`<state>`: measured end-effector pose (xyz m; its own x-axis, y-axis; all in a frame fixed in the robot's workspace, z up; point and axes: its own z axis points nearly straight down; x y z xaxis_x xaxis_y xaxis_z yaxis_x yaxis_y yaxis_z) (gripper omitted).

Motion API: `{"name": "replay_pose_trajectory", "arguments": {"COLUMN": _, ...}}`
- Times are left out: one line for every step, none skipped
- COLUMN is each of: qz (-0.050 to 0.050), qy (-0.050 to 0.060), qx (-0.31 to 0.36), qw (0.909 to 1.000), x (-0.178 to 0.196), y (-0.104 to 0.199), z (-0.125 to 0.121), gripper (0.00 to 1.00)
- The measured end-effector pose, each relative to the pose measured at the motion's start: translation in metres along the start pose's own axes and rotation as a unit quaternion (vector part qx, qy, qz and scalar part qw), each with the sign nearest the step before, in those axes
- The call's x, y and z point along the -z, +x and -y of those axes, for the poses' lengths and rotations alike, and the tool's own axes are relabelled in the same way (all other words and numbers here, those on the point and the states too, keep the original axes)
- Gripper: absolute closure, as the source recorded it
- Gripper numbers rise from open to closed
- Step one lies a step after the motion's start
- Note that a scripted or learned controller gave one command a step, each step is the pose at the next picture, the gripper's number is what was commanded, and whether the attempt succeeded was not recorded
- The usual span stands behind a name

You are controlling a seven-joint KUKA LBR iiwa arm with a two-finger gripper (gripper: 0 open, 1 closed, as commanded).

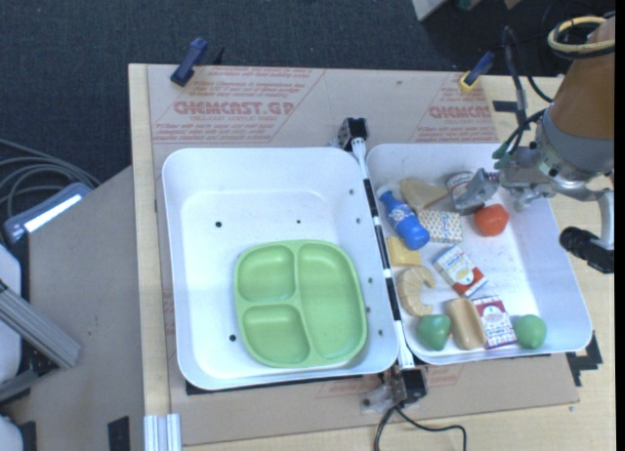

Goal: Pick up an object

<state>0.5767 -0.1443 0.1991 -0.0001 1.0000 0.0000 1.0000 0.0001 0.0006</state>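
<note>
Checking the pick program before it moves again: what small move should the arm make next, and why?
Probably lower the gripper a little toward the red tomato-like toy; it hangs just above-left of it in the right bin, with nothing seen between its fingers.

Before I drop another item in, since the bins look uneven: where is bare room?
Left bin: bare floor behind and left of the green tray. Right bin: crowded, with a bare strip right of the tomato, near the gripper.

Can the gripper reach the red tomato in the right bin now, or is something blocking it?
Probably yes. The gripper hangs just left of the red tomato, whose top is uncovered. The small white carton lies apart, lower in the right bin.
</note>
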Motion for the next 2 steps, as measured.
{"name": "replay_pose_trajectory", "arguments": {"qz": 0.0, "qy": 0.001, "qx": 0.0, "qw": 1.0, "x": -0.05, "y": -0.044, "z": -0.017, "gripper": 0.0}}
{"name": "replay_pose_trajectory", "arguments": {"qz": -0.001, "qy": 0.002, "qx": 0.0, "qw": 1.0, "x": -0.115, "y": -0.063, "z": -0.023, "gripper": 0.0}}
